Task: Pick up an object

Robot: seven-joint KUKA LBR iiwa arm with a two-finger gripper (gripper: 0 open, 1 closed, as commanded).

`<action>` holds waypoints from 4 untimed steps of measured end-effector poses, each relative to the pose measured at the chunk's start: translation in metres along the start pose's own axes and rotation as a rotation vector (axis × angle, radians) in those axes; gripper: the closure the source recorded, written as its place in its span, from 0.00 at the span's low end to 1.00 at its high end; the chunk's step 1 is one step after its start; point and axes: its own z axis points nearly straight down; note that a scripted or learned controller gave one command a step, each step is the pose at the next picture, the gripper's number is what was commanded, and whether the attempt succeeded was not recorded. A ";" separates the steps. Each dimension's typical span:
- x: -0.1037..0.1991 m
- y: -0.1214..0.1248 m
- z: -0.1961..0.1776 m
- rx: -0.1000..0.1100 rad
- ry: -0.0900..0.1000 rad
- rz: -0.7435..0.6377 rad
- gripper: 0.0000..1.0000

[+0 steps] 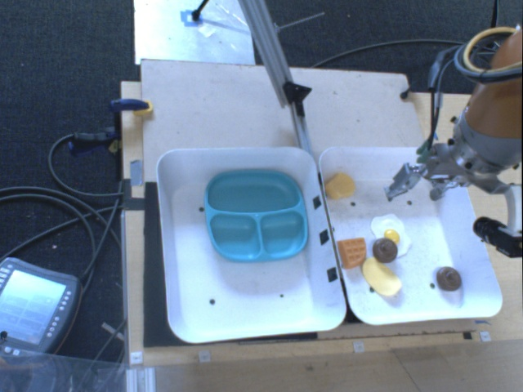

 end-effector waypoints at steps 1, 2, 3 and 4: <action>0.000 0.000 0.000 -0.001 0.000 0.001 0.00; 0.001 -0.002 0.063 0.005 0.000 0.004 0.00; 0.001 -0.006 0.105 0.005 0.000 0.004 0.00; -0.008 -0.012 0.157 0.005 0.000 0.005 0.00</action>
